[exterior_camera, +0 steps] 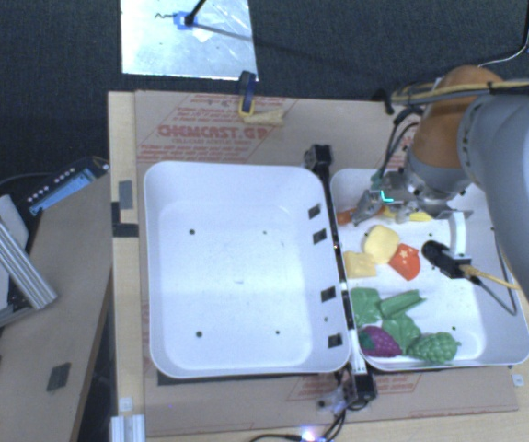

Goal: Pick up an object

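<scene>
The desk [200, 118] carries two shallow white bins side by side. The left bin [167, 339] is bare inside, while the right bin [503, 334] holds all the toy food.

The grey arm [512, 145], with its orange band [453, 109] above the wrist, reaches in from the right and hangs low over the far end of the right bin. Its hand [379, 203] sits down among the objects at that end, close to a small orange piece [344, 216] and a yellow piece [420, 215] partly hidden under the wrist. Whether the hand is wide or narrow I cannot tell, and nothing can be seen gripped in it.

The loose pieces lie toward the near end: a green leafy vegetable [397, 304], a green broccoli-like piece [434, 346], a yellow block [381, 243], a pale yellow wedge [360, 265], a red-orange pepper-like piece [405, 261] and a purple piece [380, 342]. All rest on the bin floor.

By my reading the pick is under way but not made: the hand is at grasping height, yet no object is lifted. Closing on a piece and raising it clear remain to be done.
</scene>
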`<state>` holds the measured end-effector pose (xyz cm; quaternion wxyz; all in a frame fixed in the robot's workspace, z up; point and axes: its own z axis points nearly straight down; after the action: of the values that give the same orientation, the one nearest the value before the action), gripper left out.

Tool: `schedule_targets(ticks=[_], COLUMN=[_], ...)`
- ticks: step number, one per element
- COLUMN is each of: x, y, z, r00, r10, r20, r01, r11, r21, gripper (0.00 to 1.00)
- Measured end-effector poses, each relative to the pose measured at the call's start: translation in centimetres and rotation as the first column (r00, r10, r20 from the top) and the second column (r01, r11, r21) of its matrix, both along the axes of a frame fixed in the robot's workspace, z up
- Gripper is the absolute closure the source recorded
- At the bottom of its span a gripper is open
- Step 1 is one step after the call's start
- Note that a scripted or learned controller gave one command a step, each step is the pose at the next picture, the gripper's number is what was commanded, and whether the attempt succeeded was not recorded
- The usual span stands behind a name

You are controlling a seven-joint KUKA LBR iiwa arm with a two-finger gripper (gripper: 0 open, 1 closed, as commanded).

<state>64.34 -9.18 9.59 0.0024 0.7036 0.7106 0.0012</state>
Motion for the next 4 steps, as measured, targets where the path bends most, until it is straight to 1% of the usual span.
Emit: schedule_targets(ticks=[1, 2, 3, 4], x=[-5.4, -11.4, -11.1, -10.3], y=[-1.5, -1.2, -1.2, 1.1], z=[-1.3, -1.2, -0.1, -0.2], r00=[1.000, 1.000, 1.000, 1.000], r10=[-0.011, -0.011, -0.008, -0.004], r20=[-0.009, -0.009, -0.002, -0.004], r01=[0.011, 0.011, 0.008, 0.004], r11=[1.000, 1.000, 1.000, 1.000], r21=[0.002, 0.003, 0.001, 0.003], gripper=[0.00, 0.00, 1.00, 1.00])
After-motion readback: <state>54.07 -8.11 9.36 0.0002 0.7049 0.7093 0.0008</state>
